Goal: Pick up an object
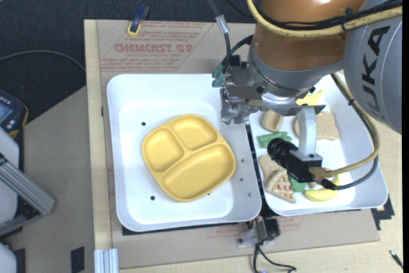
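A yellow plate with three compartments lies in the middle of the left bin. The right bin holds several small toy foods: a tan block, a tan slab, a green piece, a waffle-patterned wedge and a yellow banana. My gripper hangs low over the divide between the two bins, just left of the tan block. The wrist's orange band hides much of the right bin's back half. I see nothing held.
A cardboard sheet with red print lies under the bins at the back, with a blue and yellow clip on its far edge. Bare bin floor surrounds the yellow plate. Cables loop around the wrist.
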Robot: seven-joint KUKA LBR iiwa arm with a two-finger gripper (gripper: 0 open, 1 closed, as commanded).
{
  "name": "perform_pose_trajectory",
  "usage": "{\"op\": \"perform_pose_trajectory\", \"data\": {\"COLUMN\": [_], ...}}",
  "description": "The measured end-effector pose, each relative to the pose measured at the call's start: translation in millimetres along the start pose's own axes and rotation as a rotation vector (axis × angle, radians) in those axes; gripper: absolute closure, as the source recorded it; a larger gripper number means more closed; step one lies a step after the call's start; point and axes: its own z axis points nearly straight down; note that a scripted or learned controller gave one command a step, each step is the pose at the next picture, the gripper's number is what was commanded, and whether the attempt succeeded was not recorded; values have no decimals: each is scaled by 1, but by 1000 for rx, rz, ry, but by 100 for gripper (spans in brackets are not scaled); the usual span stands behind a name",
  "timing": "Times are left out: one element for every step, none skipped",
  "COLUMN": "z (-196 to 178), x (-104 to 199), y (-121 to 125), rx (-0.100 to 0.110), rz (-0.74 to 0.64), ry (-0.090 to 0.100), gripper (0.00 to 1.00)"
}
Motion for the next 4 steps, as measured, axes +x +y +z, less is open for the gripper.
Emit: {"op": "perform_pose_trajectory", "data": {"z": [227, 259, 265, 240], "x": [49, 38, 45, 91], "y": [3, 28, 51, 12], "rx": [21, -2, -9, 3], "rz": [2, 3, 6, -1], "ry": [-4, 5, 7, 3], "gripper": [100, 100, 100, 100]}}
